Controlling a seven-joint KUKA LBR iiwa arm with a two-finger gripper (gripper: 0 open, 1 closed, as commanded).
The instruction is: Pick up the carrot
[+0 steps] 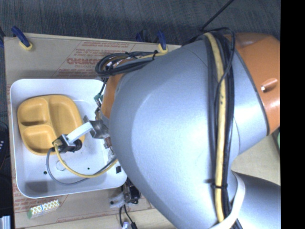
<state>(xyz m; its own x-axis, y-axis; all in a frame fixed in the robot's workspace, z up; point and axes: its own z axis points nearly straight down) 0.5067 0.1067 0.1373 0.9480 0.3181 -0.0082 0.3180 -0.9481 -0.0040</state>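
Reaching into shallow white bin (33, 187) at frame left | grey arm with orange band (190, 128) covers centre and right | gripper (100, 128) just beside yellow divided plastic tray (47, 120), grip state: cannot tell | carrot position: cannot tell | judgement: pick unconfirmed, grasp and lift remain.

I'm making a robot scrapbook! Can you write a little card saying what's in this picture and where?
arm: big grey robot arm with an orange band, reaching in from the right, covering most of the picture's right side
bin: shallow white bin, on the left
tray: yellow divided plastic tray, inside the bin, in its upper left part
sheet: brown printed cardboard sheet, under the bin
clamp: blue clamp, at the sheet's far left corner
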